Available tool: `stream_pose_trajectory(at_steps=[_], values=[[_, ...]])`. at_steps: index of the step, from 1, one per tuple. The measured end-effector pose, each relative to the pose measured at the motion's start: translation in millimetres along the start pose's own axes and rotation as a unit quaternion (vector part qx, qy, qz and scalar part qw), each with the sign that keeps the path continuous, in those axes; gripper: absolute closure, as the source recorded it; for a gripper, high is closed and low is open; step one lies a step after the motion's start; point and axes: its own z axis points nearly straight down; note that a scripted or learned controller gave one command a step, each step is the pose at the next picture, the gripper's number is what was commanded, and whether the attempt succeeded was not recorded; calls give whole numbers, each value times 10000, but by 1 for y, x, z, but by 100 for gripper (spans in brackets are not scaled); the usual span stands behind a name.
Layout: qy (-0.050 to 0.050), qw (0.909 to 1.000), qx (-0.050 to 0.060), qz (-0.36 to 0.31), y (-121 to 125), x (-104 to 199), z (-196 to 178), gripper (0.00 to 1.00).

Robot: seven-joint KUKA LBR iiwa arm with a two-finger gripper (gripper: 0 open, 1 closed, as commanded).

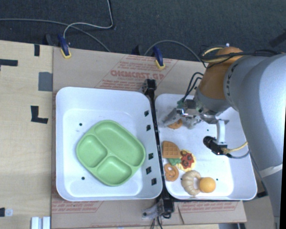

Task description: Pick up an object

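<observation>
Dark carpet along the far side of the room, a pale wooden bench (15, 142) below it, a brown cardboard sheet (131, 74) clipped to the bench with two blue-and-yellow clamps (65, 48). Two shallow white bins sit on the cardboard, touching along a black divider with clips. The arm (260, 99), grey with an orange band above the wrist, reaches over the right bin (235, 182); its gripper (181, 118) is down near that bin's far left corner. A small tan piece, a toy pastry (175, 123) as far as I can tell, lies right at the fingertips, touching or nearly so; whether the fingers stand wide or narrow, or close on it, cannot be told from here. Nearer to me than the gripper, along the divider side: a toy waffle (170, 149), just beside it a red-and-yellow toy pizza slice (186, 160), then a small glazed toy doughnut (171, 173). Further on toward the near rim, a toy croissant (191, 182) touching a toy orange (207, 185). A black cable end (214, 145) hangs off the wrist, to the gripper's right over bare bin floor. Well to the gripper's left, across the divider, the left bin (71, 107) holds a green three-compartment plate (110, 152), lying flat and tilted askew.
</observation>
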Motion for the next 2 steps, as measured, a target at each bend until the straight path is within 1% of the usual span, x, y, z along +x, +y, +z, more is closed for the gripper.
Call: stream_pose_trajectory(at_steps=[1, 2], values=[[0, 10000, 0, 3, 17, 4, 1, 0], [2, 10000, 5, 4, 28, 4, 1, 0]])
